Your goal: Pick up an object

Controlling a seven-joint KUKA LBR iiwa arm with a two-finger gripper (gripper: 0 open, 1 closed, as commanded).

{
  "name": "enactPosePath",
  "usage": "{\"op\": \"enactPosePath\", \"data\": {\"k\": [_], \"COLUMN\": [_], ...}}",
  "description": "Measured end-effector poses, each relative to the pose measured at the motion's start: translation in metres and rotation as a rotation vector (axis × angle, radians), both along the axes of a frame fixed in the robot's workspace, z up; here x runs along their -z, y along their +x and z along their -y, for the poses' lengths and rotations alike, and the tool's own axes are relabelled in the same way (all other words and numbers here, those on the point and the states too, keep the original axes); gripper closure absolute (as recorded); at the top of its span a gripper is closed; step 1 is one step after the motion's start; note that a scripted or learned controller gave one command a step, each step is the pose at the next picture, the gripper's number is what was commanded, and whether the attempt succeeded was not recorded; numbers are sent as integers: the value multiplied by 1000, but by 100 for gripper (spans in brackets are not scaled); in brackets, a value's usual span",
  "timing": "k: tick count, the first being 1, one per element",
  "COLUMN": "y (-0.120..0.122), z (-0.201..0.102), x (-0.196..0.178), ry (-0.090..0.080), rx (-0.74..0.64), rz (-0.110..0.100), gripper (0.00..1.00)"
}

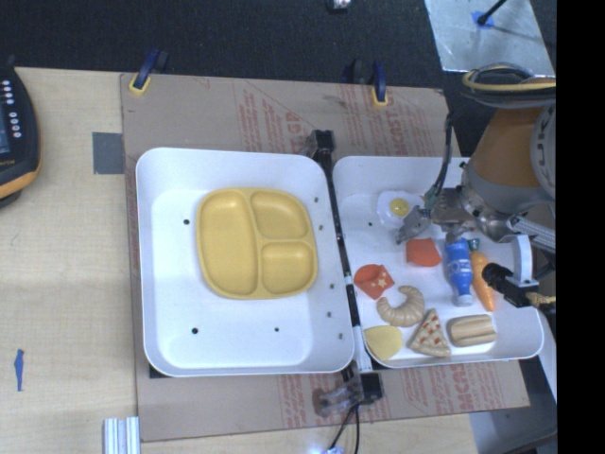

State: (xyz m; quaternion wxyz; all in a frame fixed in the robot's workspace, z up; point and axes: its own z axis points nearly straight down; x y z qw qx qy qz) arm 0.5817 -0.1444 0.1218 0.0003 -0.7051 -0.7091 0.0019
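Gripper (416,220) hangs low in the right bin (364,183), at 9 o'clock from the arm, above the orange-red block (423,252); finger state cannot be told. Nothing appears lifted: fried egg (397,205), blue bottle (459,270), croissant (402,305) lie on the bin floor. Pick not yet done.

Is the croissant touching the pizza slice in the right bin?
Cannot tell. In the camera view the croissant lies just above and left of the pizza slice; their edges come very close, but no clear contact or gap shows.
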Motion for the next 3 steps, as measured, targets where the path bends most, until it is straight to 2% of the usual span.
{"op": "enactPosePath", "data": {"k": [1, 2, 3], "y": [-14, -13, 30], "z": [16, 17, -29], "x": [31, 19, 11], "ry": [2, 2, 3], "rx": [2, 3, -5], "rz": [-4, -1, 5], "gripper": [0, 100, 100]}}
